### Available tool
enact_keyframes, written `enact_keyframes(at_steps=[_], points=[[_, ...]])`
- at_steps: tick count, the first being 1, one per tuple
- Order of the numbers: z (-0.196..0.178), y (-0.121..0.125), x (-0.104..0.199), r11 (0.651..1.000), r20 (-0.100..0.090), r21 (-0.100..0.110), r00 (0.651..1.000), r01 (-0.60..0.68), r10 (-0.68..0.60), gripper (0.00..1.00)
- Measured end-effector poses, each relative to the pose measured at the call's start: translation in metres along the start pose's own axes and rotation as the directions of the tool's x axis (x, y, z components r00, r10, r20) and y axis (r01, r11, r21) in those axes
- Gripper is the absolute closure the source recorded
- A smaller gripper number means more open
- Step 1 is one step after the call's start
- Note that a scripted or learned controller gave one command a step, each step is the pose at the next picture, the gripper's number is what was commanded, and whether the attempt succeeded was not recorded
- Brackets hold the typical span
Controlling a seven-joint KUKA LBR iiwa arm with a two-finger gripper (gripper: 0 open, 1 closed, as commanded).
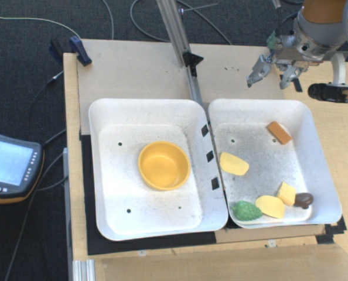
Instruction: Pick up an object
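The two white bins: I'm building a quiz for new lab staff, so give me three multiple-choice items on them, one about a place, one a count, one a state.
1. Where does the round yellow plastic bowl sit?
A. in the left white bin
B. in the right white bin
C. on the bare bench

2. How many loose objects lie in the right white bin?
A. three
B. six
C. nine

3. How do the fingers of the two-finger gripper stand?
A. open, with nothing between them
B. shut on the yellow bowl
C. shut on a green item

Answers:
1 A: the bowl rests mid-floor of the left bin.
2 B: an orange block, three pale yellow pieces, a green lump and a brown piece.
3 A: the fingers are spread apart above the bench behind the right bin.
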State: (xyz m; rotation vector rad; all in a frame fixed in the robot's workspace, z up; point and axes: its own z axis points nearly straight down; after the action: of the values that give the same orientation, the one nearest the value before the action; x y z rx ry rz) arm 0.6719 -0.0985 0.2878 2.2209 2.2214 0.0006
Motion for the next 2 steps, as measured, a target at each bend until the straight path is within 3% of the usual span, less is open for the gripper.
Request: enact_keyframes(at_steps=[2], points=[[0.122,-0.011,-0.006,1.000,-0.001,0.006,1.000,0.000,0.000,0.00]])
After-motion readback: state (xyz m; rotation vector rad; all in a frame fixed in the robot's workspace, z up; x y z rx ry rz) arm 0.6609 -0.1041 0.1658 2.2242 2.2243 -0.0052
